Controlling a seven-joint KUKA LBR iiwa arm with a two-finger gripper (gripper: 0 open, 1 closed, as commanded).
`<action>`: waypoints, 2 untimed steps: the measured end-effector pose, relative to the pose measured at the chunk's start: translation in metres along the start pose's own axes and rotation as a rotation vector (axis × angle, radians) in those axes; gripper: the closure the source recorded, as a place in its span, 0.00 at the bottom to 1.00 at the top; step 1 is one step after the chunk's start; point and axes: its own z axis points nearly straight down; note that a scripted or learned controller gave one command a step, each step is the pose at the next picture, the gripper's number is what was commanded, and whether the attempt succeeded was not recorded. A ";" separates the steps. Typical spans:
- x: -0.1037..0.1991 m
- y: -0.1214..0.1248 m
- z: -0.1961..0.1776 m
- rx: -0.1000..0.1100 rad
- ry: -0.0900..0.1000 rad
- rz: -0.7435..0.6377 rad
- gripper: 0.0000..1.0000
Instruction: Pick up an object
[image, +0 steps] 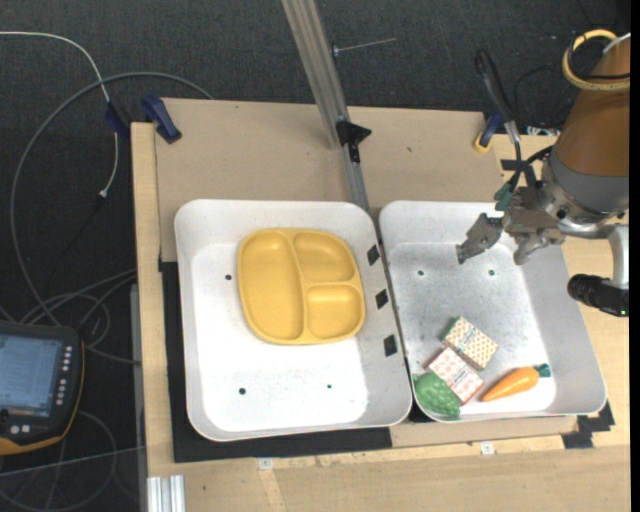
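Gripper (500, 240) hangs with fingers apart, gripping nothing, at 12 o'clock over right bin (520, 300); carrot (512, 383) lies at 5 o'clock.

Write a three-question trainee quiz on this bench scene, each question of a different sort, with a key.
1. True or false: the yellow tray lies in the right bin.
2. Which thing lies nearest the right bin's front right corner?
A. the carrot
B. the green item
C. the patterned box
3. Fill in: the tool hangs over the ____ part of the right bin, apart from the items.

Key: 1. false, it lies in the left bin. 2. A. 3. rear.
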 end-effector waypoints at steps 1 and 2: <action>0.000 0.000 0.000 0.000 0.000 0.000 0.00; -0.008 0.002 0.047 0.004 0.000 0.001 0.00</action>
